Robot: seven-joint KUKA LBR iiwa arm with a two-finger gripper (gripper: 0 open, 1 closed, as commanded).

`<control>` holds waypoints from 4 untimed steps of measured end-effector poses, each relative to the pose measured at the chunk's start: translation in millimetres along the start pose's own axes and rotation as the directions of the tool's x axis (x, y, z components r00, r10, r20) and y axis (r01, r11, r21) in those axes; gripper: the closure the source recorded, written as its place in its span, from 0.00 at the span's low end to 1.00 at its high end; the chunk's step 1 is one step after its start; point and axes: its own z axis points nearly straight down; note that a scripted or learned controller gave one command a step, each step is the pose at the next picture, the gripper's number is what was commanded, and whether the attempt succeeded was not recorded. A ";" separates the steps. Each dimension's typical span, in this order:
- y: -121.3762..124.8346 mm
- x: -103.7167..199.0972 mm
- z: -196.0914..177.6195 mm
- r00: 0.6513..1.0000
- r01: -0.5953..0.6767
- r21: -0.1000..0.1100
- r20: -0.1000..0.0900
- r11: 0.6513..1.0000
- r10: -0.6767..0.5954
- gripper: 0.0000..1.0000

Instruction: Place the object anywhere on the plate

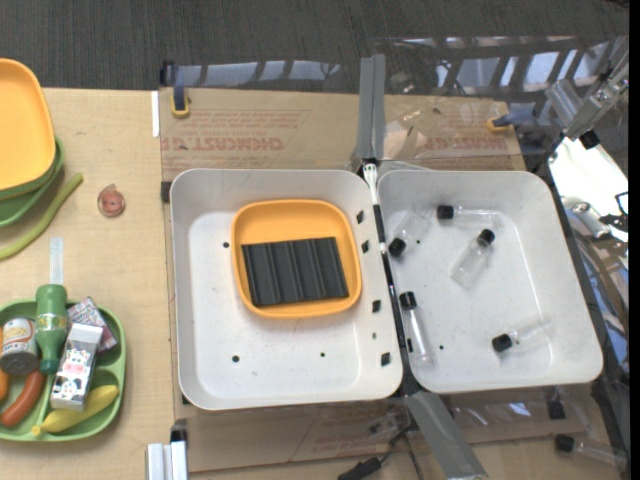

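Pincer (590, 108) at the far corner; apart or together, cannot tell. Below-left of it, capped vials (472, 258) in one bin (560, 363); farther left, orange plate (250, 230).

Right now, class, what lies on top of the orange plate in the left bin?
A dark ribbed rectangular mat lies flat on the orange plate, covering most of its centre. Whatever is beneath the mat is hidden.

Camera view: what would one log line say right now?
orange plate: left bin, dark ridged pad on it | clear vials: right bin, scattered | placing: not yet done
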 end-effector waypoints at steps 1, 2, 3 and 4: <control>0.2 -0.3 -74.7 0.984 0.179 0.000 0.000 0.984 -0.179 1.00; -4.0 2.3 -84.1 0.930 0.367 -0.001 0.001 0.930 -0.367 1.00; -4.5 3.6 -83.7 0.898 0.440 0.000 -0.001 0.898 -0.440 1.00; -5.6 3.4 -83.9 0.694 0.720 -0.002 0.000 0.694 -0.720 1.00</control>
